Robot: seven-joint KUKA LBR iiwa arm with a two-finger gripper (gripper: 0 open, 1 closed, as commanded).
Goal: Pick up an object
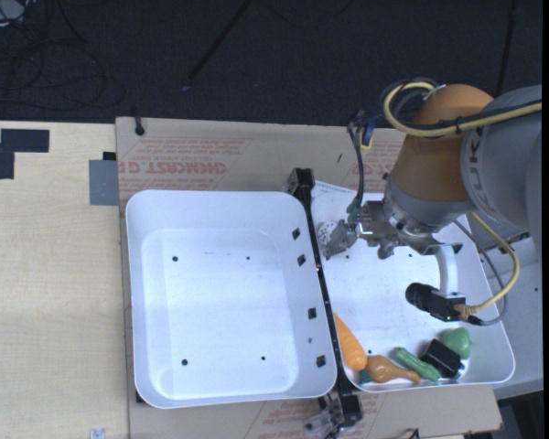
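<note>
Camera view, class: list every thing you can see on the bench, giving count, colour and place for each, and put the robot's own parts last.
left bin: one, white, on the view's left half of the bench.
right bin: one, white, beside the left bin, under the arm.
carrot-shaped object: one, orange, near edge of the right bin, against the divider.
tan object: one, orange-tan, near edge of the right bin.
green objects: two, green, near corner of the right bin.
black object: one, black, between the green objects.
arm: one, grey with orange band, above the right bin.
gripper: one, dark metal, above the right bin's far left part.
</note>
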